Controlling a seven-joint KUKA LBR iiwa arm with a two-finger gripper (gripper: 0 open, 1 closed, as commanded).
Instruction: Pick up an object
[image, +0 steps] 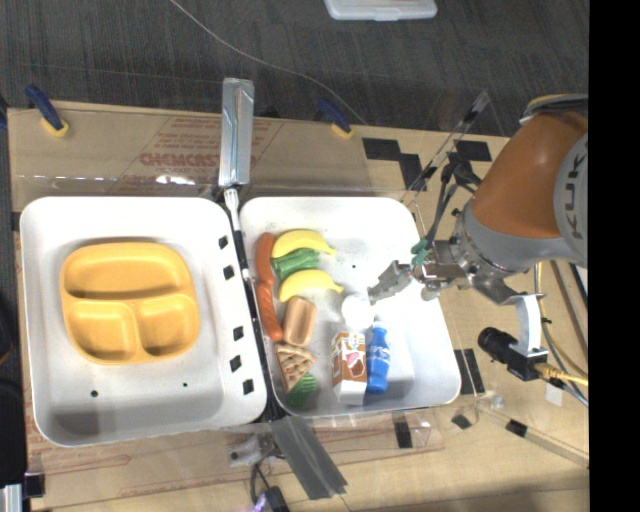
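My gripper (385, 285) hangs over the right white bin (432, 340), near its middle right, with nothing visibly held. Just below and left of it lies a small white round piece (355, 312). Along the bin's left side are two yellow bananas (300, 243) (305, 284) with a green vegetable (293, 263) between them. A long red sausage (266, 285), a tan bread roll (299, 320) and a waffle-like piece (292, 365) lie there too. At the front stand a small juice carton (349, 365) and a blue bottle (377, 360).
The left white bin (40, 300) holds a yellow divided tray (130, 300). A metal bar (236, 130) runs along the divider between the bins at the back. The arm's orange and grey body (525, 200) looms over the bench to the right.
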